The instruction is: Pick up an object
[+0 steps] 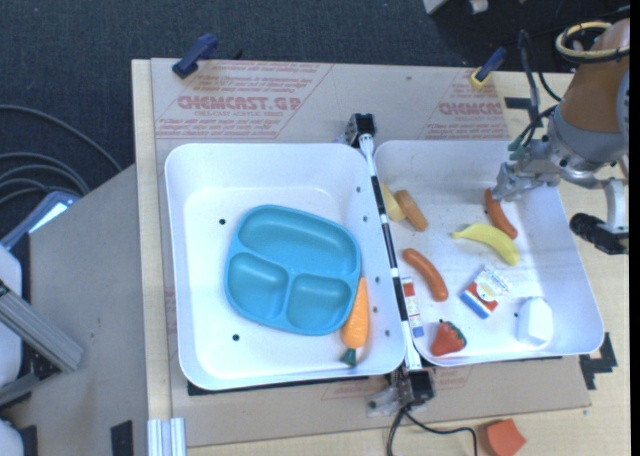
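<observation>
1. The two-finger gripper (pixel 508 187) is down in the right white bin (pixel 570 254), near its far right corner, right over the upper end of a small reddish-orange sausage (pixel 500 214). They look to be touching, though from this angle I can't tell whether the jaws are apart or closed on it.
2. Just below the sausage lies a yellow plastic banana (pixel 487 239), and nearer the front a small red, white and blue carton (pixel 483 294) and a white rounded block (pixel 535 319).
3. Toward the divider sit an orange hot dog (pixel 426 274), a yellowish bun-like piece (pixel 405 209) and a red strawberry (pixel 448 338) (leaf end pointing left).
4. The left white bin (pixel 190 244) holds a blue sectioned plastic tray (pixel 290 269) with an orange toy carrot (pixel 355 319) lying against its right edge.
</observation>
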`<state>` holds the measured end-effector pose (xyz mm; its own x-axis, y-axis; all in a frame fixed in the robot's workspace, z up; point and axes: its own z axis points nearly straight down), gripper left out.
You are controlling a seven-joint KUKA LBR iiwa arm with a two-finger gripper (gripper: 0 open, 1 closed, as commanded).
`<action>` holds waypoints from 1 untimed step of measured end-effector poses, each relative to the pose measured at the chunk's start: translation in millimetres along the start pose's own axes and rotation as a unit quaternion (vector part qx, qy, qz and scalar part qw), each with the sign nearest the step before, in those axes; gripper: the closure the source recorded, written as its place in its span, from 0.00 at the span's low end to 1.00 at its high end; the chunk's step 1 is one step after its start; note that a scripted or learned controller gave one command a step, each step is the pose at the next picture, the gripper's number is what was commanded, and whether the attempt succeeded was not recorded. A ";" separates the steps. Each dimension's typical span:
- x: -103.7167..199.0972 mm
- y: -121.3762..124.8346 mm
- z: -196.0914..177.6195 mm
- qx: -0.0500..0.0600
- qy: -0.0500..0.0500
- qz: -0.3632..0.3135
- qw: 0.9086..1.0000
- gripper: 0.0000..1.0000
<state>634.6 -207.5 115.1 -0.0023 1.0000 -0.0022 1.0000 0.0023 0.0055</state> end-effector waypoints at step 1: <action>0.0 -0.1 0.1 0.000 0.000 0.000 1.000 0.00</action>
<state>634.5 -207.5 115.0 -0.0025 1.0000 -0.0022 1.0000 0.0025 0.0051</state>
